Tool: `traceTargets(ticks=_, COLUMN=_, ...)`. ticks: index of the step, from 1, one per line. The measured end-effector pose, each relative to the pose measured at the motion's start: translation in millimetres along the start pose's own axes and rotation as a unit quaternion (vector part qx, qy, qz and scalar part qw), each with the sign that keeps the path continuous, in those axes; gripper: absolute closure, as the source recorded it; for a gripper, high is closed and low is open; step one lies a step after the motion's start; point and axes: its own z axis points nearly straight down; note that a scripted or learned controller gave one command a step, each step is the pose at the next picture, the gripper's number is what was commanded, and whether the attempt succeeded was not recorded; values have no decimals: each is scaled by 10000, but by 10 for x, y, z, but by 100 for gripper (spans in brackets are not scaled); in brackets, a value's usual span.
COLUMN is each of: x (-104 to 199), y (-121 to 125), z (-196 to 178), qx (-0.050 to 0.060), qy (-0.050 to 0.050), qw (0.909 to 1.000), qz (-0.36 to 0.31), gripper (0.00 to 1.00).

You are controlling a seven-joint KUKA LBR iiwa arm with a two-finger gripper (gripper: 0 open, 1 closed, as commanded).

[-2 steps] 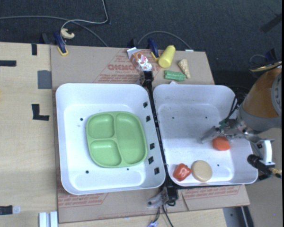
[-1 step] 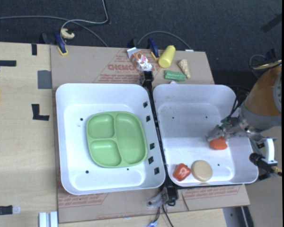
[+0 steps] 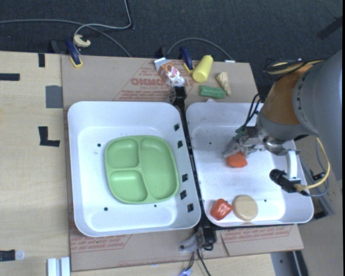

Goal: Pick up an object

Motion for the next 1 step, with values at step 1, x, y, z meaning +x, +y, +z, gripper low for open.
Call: traceTargets(ticks=1, x=757, y=289, z=-978, qx=24, qy=1, qw=10000, qz=1, gripper=100)
